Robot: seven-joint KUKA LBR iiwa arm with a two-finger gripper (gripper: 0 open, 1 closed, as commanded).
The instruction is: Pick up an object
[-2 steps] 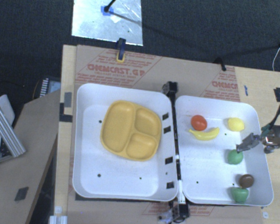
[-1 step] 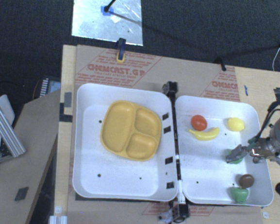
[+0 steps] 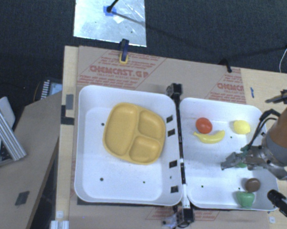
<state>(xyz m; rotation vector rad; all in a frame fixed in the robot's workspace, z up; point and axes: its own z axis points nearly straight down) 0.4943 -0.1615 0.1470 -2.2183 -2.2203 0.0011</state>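
Hiding bin (image 3: 211,192) corner: arm (image 3: 283,138).

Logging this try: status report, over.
Gripper low over right bin, nothing visibly held. Banana, tomato nearest. Nothing blocking.

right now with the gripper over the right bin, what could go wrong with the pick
The gripper hangs over bare bin floor, apart from every item, so closing here would likely grab nothing. The brown ball and green object touch each other near the right bin front wall, so reaching for one could nudge the other.
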